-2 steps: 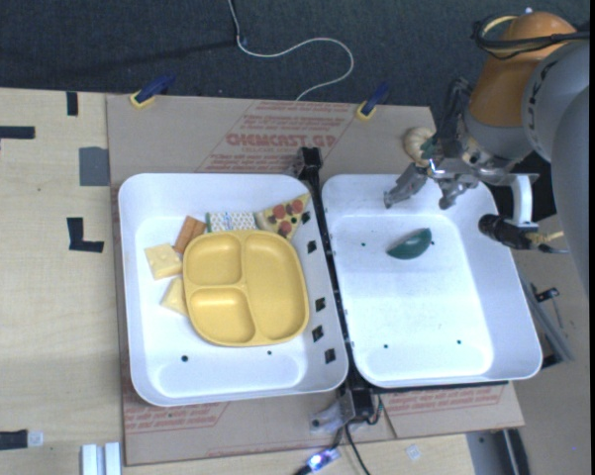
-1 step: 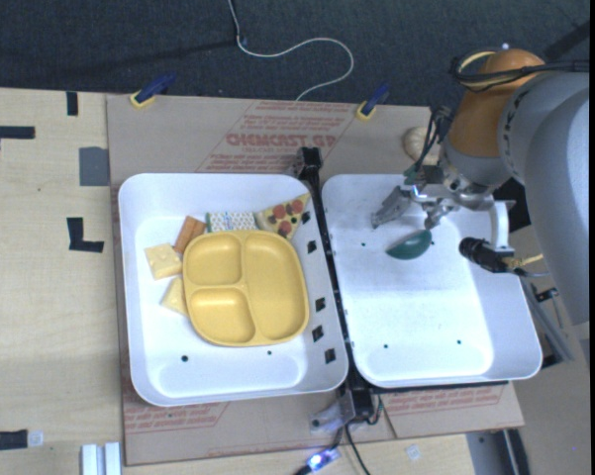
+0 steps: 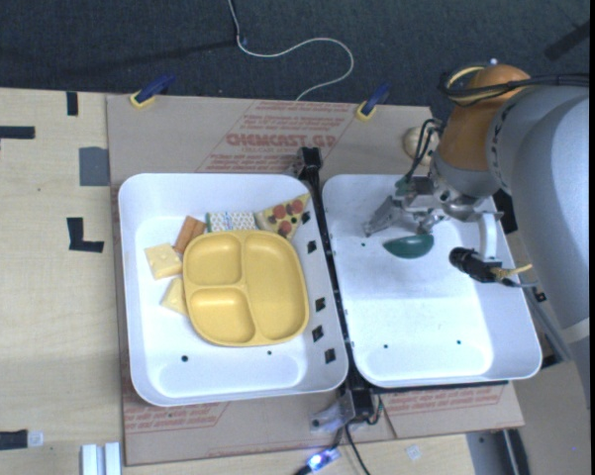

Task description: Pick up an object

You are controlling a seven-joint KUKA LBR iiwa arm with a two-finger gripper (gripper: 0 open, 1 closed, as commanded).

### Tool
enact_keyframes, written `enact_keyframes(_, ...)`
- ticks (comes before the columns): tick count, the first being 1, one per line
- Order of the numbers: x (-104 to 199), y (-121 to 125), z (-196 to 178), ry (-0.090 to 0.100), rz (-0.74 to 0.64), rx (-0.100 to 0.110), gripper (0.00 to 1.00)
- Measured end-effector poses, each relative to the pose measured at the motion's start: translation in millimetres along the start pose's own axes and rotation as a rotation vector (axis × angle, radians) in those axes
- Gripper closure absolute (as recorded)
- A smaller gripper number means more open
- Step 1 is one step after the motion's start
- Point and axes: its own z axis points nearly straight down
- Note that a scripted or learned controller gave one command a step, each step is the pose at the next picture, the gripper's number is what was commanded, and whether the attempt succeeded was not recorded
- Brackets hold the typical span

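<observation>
Though red block lettering runs across the cardboard point(image 3: 267, 137) under both bins, it sits at a slant and is too blurred to read with any certainty; more red print shows along the cardboard's front edge, equally unreadable.

The gripper point(image 3: 404, 218) hangs low over the back of the right bin point(image 3: 426, 344), below the arm's orange band point(image 3: 475, 132). Whether it is open or closed cannot be told: its metal parts merge into one grey tangle from this angle. Directly beneath it, or touching it, lies a teal object point(image 3: 410, 246), rounded and dark. Its top edge is covered by the gripper, so its full shape is unclear, and nothing shows it to be gripped. A black part with a yellow tip point(image 3: 480, 265) juts out just to the right; what it is cannot be made out.

In the left bin point(image 3: 144, 354) a yellow plate point(image 3: 246, 287) with three compartments covers much of the floor. Half hidden behind and beside it are small pieces: two pale yellow squares point(image 3: 163, 261), an orange strip point(image 3: 189, 233), a speckled piece point(image 3: 232, 222) and a pizza-like wedge point(image 3: 287, 215).

A white cable point(image 3: 307, 46) loops on the dark floor behind, and two blue-and-yellow clamps point(image 3: 153, 89) hold the cardboard's back edge. The grey arm point(image 3: 559, 196) is cut off at the right.
</observation>
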Motion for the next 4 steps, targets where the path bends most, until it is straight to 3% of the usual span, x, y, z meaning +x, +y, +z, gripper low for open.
enact_keyframes(1,0.7,1.1,-12.5,0.0,-0.002,-0.002,1.0)
enact_keyframes(4,10.8,0.9,-144.8,0.002,0.001,-0.006,1.0)
